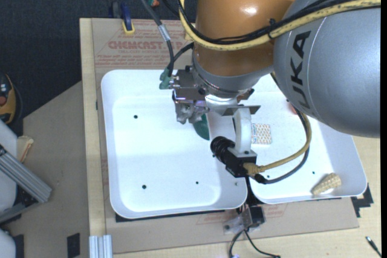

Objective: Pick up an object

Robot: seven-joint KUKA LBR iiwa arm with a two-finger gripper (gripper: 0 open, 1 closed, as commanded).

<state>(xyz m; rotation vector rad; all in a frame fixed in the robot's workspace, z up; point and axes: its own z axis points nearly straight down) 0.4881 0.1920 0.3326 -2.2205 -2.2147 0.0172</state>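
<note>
One hand (192, 113) (over left bin (121, 148))

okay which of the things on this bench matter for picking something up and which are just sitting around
Job:
gripper
green object under it, left bin
checkered piece, right bin
yellow textured piece, right bin

Lying about:
blue-and-yellow clamp
metal rail

White bins (121, 148), teal object (201, 125), checkered cloth (261, 133), tan corncob (326, 183)
</note>
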